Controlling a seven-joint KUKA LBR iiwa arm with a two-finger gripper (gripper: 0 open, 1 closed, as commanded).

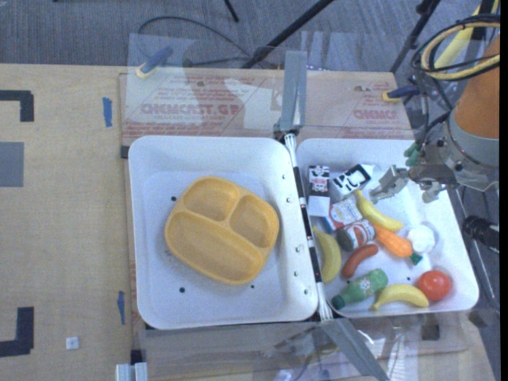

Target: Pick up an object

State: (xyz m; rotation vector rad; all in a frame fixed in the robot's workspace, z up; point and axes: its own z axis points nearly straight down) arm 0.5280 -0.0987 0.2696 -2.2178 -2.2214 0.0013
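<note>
The right bin point(464, 272) holds several toy foods. Among them are a small milk carton point(320, 178), a black-and-white box point(354, 178), a banana point(376, 213), a carrot point(394, 242), a white ball point(421, 236), a tomato point(433, 284), a second banana point(401, 294), a green bottle point(361, 286), a red sausage point(361, 258) and a third banana point(328, 253). My gripper point(411, 185) hangs over the bin's far right part, above the carrot and white ball. It is open, with nothing between its fingers.
In the left bin point(151, 213) lies a yellow divided plate point(222, 228). A ridge point(305, 236) separates the two bins. Cables and the arm's orange band point(484, 105) crowd the far right. A clear plastic sheet point(206, 94) stands behind the bins.
</note>
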